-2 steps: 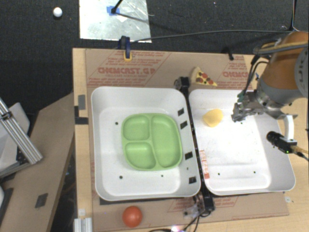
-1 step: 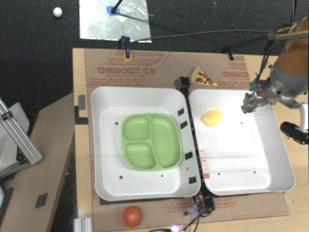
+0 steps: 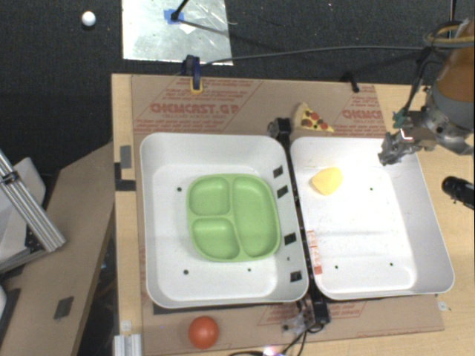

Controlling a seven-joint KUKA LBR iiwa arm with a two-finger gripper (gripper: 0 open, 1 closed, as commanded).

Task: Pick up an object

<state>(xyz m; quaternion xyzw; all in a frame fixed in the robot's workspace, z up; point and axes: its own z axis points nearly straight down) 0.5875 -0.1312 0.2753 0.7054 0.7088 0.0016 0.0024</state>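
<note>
Spanning most of the view, the cardboard-topped bench (image 3: pixel 223 102) carries two shallow white bins side by side, and the claw (image 3: pixel 391 154) hangs over the upper right corner of the right bin (image 3: pixel 386 251), on the end of the grey arm (image 3: pixel 453 110) that comes in from the right edge. Whether the claw is spread or pressed together cannot be told from this slant; it looks dark and small, and nothing is seen between its tips.

The left bin (image 3: pixel 159 199) lies well to the claw's left, and in it sits a green three-compartment tray (image 3: pixel 234 217), down and far left of the claw. A sheet of shiny foil (image 3: pixel 174 21) lies far up and left of the claw, beyond the bench's back edge.

The yellow object (image 3: pixel 326 181) rests on the right bin's floor, left of the claw and a little lower, near but apart from it. A toy pizza slice (image 3: pixel 313 119) lies on the bench just above the seam between the bins, left of the claw and slightly higher. An orange ball (image 3: pixel 203 331) sits on the bench below the left bin, far down and left of the claw. A small white ball (image 3: pixel 89 18) lies at the far upper left.
</note>
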